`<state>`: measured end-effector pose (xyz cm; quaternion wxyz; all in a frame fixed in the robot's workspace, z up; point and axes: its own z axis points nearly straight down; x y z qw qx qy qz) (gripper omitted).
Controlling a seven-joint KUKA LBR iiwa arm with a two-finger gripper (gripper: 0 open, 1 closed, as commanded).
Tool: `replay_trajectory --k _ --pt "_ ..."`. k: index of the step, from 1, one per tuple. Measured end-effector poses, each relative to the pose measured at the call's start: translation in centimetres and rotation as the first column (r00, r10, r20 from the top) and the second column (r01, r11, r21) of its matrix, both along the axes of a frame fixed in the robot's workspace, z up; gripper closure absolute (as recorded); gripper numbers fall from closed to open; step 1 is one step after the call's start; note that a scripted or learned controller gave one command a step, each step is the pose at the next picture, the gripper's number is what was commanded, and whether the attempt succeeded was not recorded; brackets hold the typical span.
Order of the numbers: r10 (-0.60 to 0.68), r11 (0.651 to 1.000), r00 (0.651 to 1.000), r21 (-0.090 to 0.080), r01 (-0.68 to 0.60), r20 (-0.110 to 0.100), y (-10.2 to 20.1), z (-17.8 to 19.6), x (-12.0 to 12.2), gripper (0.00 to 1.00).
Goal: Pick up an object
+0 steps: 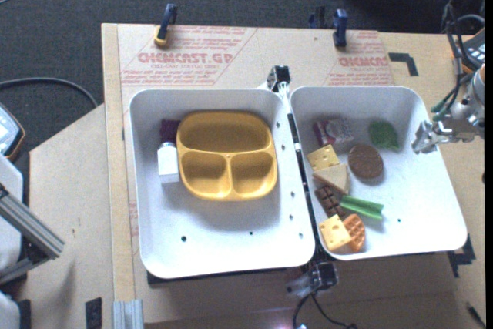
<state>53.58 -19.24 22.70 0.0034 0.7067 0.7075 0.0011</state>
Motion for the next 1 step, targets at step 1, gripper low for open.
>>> replay_trajectory --k 1 --pt "0.005 1.0 1.0 0.006 -0.005 -0.006 5.52 0.93 -0.14 1.0"
